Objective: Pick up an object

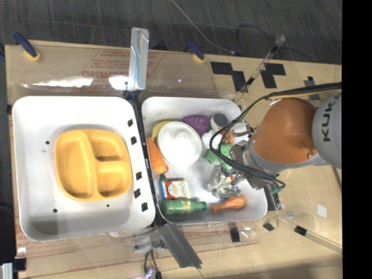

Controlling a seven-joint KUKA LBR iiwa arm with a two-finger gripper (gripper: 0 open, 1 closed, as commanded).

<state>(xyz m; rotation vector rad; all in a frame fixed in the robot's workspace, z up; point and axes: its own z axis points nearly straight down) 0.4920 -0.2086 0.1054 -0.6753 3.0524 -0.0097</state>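
Note:
The right bin holds a jumble of small objects: a white bowl, a purple piece, an orange carrot-like piece, a green bottle, a small printed box and an orange toy near the front right corner. My gripper reaches down into the right side of this bin, over a shiny crinkled item. The orange wrist band and cables hide much of the fingers.
The left bin holds a yellow divided tray. A metal bracket stands at the back between the bins. Blue clamps sit along the bench's far edge.

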